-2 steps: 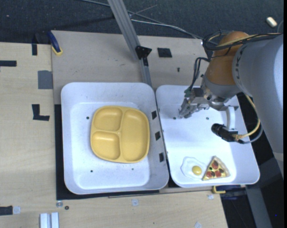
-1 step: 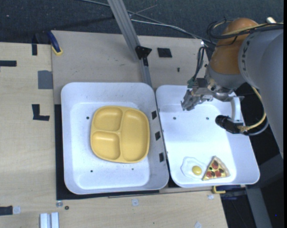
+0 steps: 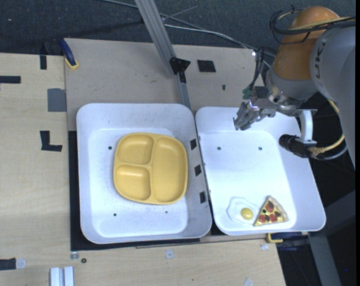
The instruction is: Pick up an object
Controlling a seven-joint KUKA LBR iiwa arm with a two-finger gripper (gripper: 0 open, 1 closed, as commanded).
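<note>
Camera view: we see the two-finger gripper [image 3: 243, 123] over the right white bin's [image 3: 299, 177] far edge; we cannot tell its state.

No text, label, brand or number can be read anywhere. Faint dark marks on the grey arm [image 3: 340, 58] at the right are too blurred to make out.

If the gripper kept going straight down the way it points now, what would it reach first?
Most likely the bare floor of the right bin near its back edge. The gripper points there, apart from the fried egg and pizza slice; depth is unclear.
</note>
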